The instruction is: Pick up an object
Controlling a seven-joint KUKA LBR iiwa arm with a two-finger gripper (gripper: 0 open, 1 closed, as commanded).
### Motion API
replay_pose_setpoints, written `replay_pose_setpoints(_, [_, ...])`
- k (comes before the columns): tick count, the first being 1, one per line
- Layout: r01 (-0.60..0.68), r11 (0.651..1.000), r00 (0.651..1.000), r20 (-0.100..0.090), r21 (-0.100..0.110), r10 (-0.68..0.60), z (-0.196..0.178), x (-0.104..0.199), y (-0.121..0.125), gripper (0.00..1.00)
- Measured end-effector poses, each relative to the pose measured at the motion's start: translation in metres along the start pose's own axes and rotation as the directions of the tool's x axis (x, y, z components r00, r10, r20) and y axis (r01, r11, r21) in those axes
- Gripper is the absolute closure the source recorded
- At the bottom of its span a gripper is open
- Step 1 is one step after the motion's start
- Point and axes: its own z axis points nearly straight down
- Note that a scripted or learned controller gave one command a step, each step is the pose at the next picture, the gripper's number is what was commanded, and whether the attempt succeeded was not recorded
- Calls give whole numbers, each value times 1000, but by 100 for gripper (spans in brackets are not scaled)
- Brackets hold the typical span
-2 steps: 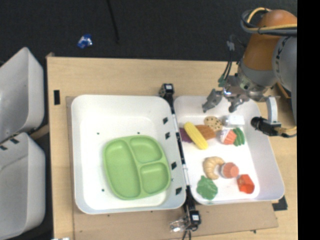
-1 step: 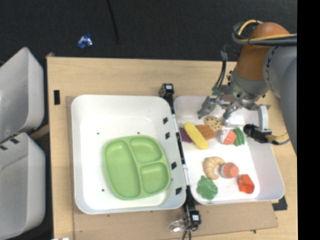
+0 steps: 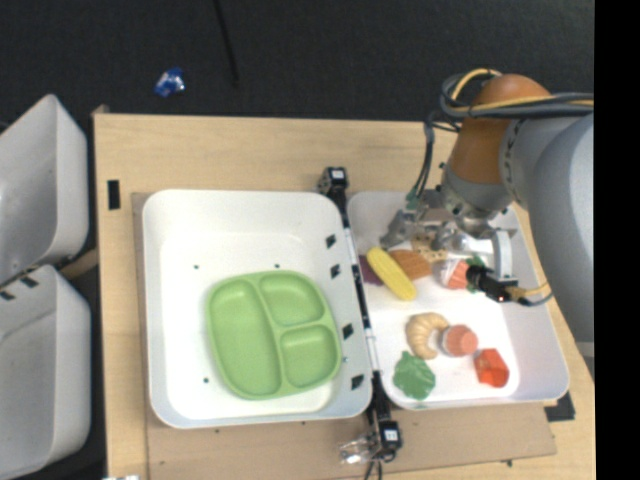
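while the gripper [image 3: 425,236] hangs low in the right bin [image 3: 535,363], we cannot tell how its fingers stand. beneath it lie a yellow corn cob [image 3: 390,273] and a brown bread piece [image 3: 415,262]. a green divided plate [image 3: 272,334] sits in the left bin [image 3: 180,228].

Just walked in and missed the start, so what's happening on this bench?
A grey robot arm with an orange band reaches from the right into the right white bin, its gripper low over a brown bread-like piece beside a yellow corn cob. Nothing is visibly held. A croissant, green leafy toy and red block lie nearer. The left white bin holds a green divided plate.
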Motion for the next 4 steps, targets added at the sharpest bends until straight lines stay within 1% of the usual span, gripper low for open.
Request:
replay_pose_setpoints(1, [0,1000,1000,0,-3,0,-2,-1,2,0])
replay_pose_setpoints(2, [-1,1000,1000,2,-5,1,-12,-3,3,100])
replay_pose_setpoints(3, [-1,1000,1000,0,-6,1,-70,-8,11,100])
replay_pose_setpoints(4, [0,1000,1000,-1,-4,0,-112,-8,11,100])
